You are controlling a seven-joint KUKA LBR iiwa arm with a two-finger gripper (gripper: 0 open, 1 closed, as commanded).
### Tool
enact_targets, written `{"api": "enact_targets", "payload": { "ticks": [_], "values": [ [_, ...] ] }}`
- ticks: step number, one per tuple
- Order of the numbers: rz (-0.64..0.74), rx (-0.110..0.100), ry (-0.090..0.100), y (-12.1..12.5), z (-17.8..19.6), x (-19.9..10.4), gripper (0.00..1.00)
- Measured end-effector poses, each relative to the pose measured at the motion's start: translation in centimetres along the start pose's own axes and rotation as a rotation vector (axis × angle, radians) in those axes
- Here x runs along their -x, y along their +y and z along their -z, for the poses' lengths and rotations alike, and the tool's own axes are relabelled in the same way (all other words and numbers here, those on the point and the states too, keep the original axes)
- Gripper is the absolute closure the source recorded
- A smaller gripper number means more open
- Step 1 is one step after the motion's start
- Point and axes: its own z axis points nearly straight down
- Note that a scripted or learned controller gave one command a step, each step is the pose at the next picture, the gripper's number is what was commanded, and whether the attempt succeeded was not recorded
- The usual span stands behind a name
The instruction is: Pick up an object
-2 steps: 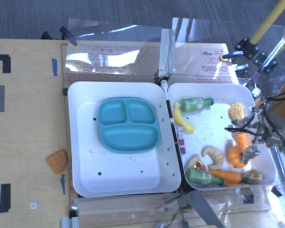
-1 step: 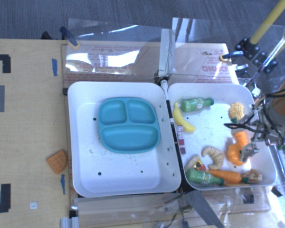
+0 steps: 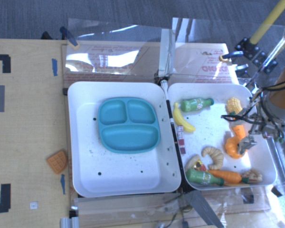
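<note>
The right bin (image 3: 206, 127) holds several toy foods. A green bottle (image 3: 195, 104) and a yellow banana (image 3: 181, 119) lie at its far left. An ear of corn (image 3: 234, 105) sits at the far right. A croissant (image 3: 213, 156) lies in the middle; a second green bottle (image 3: 200, 176) and a carrot (image 3: 224, 175) lie along the near wall. My gripper (image 3: 249, 142) hangs low at the bin's right side, right beside an orange fruit (image 3: 232, 147) and touching or nearly touching it. Black cables cross just above it.
The left bin (image 3: 85, 156) holds a blue divided plate (image 3: 128, 125). A waffle piece (image 3: 57, 161) lies on the wooden bench left of the bins. Clear plastic sheeting stands behind both bins. A yellow pole (image 3: 271, 14) and clamps crowd the upper right.
</note>
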Motion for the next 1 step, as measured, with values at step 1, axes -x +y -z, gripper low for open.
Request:
{"api": "enact_targets", "payload": {
  "ticks": [1],
  "values": [
    [-0.015, 0.001, -0.002, 0.27, -0.07, 2.48, 0.0]
  ]
}}
